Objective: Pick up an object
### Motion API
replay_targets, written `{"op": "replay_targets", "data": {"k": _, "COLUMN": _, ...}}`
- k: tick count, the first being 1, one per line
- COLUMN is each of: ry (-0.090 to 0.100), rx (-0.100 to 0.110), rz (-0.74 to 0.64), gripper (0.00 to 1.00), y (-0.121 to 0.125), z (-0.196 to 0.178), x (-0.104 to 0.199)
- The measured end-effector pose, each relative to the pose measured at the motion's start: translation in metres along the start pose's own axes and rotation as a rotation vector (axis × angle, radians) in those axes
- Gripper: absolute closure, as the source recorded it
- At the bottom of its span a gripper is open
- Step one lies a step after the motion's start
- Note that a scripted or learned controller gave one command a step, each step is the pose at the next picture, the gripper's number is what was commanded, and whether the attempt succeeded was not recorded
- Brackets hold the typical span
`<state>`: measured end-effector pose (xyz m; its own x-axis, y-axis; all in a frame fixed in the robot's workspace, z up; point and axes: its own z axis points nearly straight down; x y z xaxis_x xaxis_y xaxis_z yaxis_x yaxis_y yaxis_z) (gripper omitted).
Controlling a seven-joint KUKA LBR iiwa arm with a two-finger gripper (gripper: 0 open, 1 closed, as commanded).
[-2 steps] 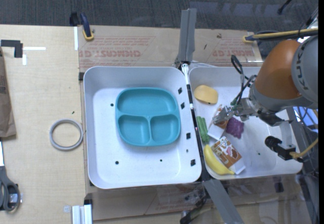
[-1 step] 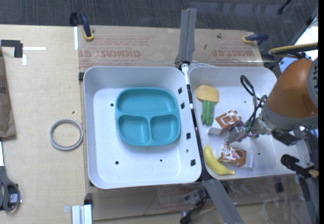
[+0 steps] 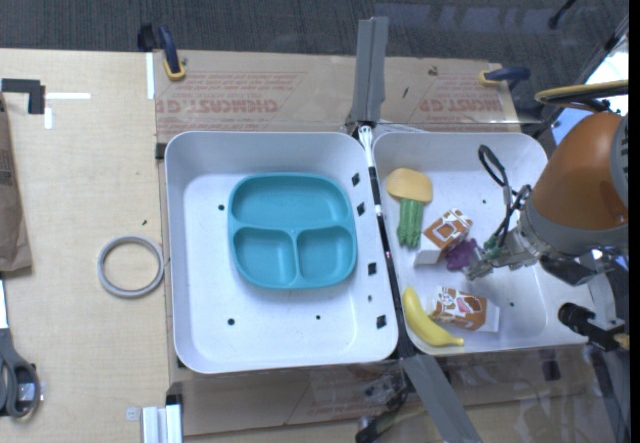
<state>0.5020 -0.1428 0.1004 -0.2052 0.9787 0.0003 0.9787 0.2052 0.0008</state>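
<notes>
The right bin [image 3: 520, 156] holds several small things. A yellow and green toy vegetable [image 3: 409, 199] lies near its left wall. Beside it are an orange and white carton [image 3: 447, 228] and a purple toy [image 3: 461, 254]. A second orange carton [image 3: 461, 308] and a banana [image 3: 427, 320] lie toward the front. My gripper [image 3: 487, 259] hangs low in the bin, just right of the purple toy and close against it. The orange-banded arm [image 3: 585, 181] reaches in from the right. Nothing is visibly lifted.
The left bin [image 3: 190, 261] holds a teal divided plate [image 3: 293, 229]. On the bench to the left lie a grey tape ring [image 3: 131, 265], scissors [image 3: 17, 383] and a brown bag [image 3: 10, 201]. A metal divider [image 3: 370, 81] stands between the bins at the back.
</notes>
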Motion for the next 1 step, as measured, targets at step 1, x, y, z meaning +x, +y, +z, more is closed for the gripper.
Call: {"op": "replay_targets", "data": {"k": 1, "ry": 0.000, "rx": 0.000, "rz": -0.001, "gripper": 0.00, "y": 0.0000, "z": 0.0000, "x": 0.0001}}
